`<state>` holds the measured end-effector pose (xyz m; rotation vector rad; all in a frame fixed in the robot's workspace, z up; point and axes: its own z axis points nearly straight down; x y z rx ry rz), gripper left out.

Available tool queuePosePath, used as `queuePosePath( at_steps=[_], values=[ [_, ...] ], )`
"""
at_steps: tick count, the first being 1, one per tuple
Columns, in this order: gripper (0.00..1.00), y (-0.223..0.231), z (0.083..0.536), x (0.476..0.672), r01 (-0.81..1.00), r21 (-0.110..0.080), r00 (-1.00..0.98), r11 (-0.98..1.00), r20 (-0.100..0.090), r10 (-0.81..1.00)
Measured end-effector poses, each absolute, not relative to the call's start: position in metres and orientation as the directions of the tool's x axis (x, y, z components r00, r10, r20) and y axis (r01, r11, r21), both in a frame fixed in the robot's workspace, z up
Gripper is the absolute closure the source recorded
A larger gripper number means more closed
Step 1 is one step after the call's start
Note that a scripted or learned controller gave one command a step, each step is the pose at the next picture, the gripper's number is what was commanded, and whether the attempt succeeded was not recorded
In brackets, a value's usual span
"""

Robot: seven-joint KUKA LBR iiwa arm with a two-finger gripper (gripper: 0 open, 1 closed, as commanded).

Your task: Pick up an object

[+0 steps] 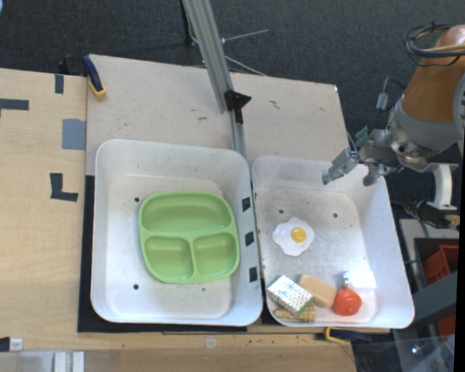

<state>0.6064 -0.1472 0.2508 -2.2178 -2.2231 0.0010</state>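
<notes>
My gripper [350, 172] hangs over the far right part of the right bin [390, 228], its two fingers spread apart with nothing between them. Below it in that bin lie a fried egg [293, 237], a small green-and-white box [290, 294], a tan block [317, 289], a red tomato [348, 302] and a small white piece [360, 279]. The egg sits near the bin's middle; the others cluster along its near edge. All are well apart from the gripper.
The left bin [110, 214] holds a green three-compartment tray [189, 236]. A slanted metal pole [212, 52] rises behind the bins. Dark clips [246, 221] sit on the divider between the bins. A yellow-and-blue clamp [93, 77] lies at the board's far left.
</notes>
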Motion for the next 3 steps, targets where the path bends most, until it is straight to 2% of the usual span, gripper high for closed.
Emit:
queuePosePath(
  at_steps=[1,2,3],
  values=[
    [0.0,-0.147,0.251,0.606,1.0,-0.001,-0.003,0.003,0.0,1.0],
    [0.0,-0.138,0.201,0.608,1.0,-0.006,-0.002,0.002,0.0,1.0],
    [0.0,-0.147,0.148,0.604,1.0,-0.007,-0.001,0.001,0.0,1.0]
  ],
)
